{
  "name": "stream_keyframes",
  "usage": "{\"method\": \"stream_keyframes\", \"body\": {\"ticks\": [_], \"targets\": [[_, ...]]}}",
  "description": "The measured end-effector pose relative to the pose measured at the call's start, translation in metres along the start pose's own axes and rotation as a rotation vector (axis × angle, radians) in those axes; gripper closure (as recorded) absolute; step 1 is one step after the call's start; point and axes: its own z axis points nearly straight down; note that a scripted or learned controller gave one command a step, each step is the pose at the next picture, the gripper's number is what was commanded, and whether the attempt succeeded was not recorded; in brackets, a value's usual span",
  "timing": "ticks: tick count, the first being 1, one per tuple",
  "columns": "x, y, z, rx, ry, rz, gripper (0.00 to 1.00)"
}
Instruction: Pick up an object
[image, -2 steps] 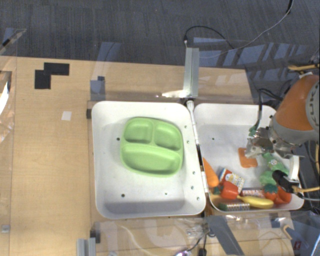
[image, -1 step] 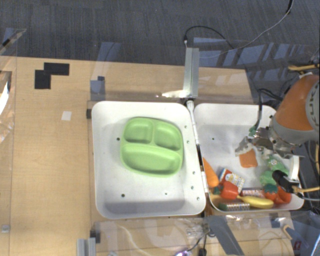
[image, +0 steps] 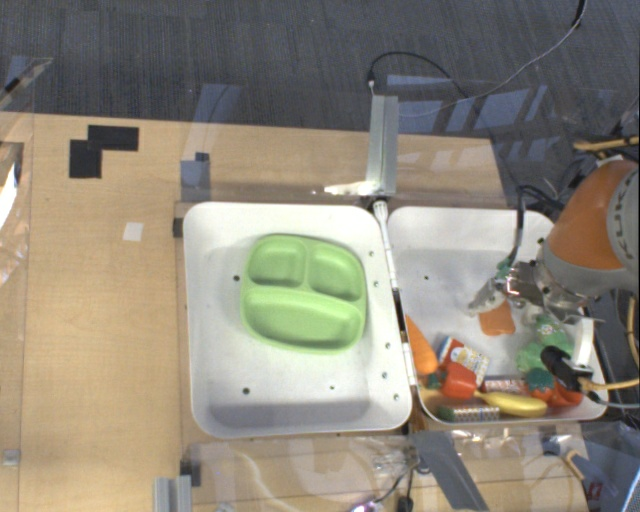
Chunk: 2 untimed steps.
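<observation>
- The left bin (image: 210, 300) holds only a green plate (image: 303, 291) with three compartments, lying flat near its middle; nothing there is being reached for.
- The right bin (image: 440, 235) has its toys heaped along the near edge: a carrot (image: 421, 347), a red piece (image: 459, 381), a banana (image: 513, 403) and some green bits (image: 532, 355).
- An orange piece (image: 496, 320) lies just under the gripper (image: 508, 290), touching or nearly so.
- The arm (image: 597, 232) hangs low over the right bin.
- Whether the claw is open or closed cannot be told; nothing is seen lifted.
- Judged so, the pick is not yet done: grasp and lift remain.
</observation>
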Motion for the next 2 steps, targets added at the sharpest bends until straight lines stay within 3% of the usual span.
{"method": "stream_keyframes", "body": {"ticks": [1,2], "targets": [[0.002,0.003,-0.013,-0.008,0.001,-0.003,1.00],[0.060,0.005,-0.141,0.004,-0.002,-0.090,1.00]]}}
